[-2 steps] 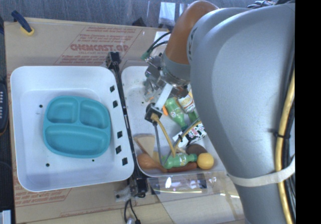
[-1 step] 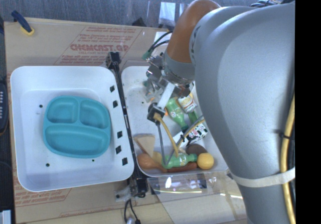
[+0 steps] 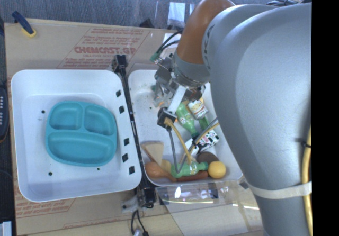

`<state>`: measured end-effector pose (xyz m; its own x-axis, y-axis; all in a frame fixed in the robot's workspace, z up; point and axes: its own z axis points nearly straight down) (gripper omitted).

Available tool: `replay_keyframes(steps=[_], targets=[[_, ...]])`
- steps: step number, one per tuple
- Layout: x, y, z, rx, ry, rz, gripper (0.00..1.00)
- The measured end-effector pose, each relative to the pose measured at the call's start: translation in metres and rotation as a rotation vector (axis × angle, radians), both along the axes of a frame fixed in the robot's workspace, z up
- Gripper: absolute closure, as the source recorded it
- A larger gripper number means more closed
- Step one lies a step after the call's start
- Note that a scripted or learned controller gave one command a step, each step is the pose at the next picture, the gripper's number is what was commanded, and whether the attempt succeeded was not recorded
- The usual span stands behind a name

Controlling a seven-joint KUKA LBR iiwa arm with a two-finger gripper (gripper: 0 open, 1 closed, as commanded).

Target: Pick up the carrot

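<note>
Carrot [image 3: 175, 175] lying in right bin [image 3: 139, 92] among toy foods; left bin [image 3: 21, 124] holding teal tray [image 3: 81, 132]; cardboard reading "CHEMCAST"; jaws' state indiscernible.

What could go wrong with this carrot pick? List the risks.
1. The carrot lies against the near wall of the right bin, leaving little room to close around it.
2. It is crowded by a lemon, a green toy and a tan wedge, so the gripper may catch the wrong item.
3. The gripper is at the bin's far end, so its descent could knock the green bottle.
</note>
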<state>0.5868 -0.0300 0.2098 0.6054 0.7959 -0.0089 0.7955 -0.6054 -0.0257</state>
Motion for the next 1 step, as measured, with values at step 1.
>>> replay_keyframes(steps=[1], targets=[[-0.0609,-0.033,-0.0197,-0.001,-0.016,0.396,1.0]])
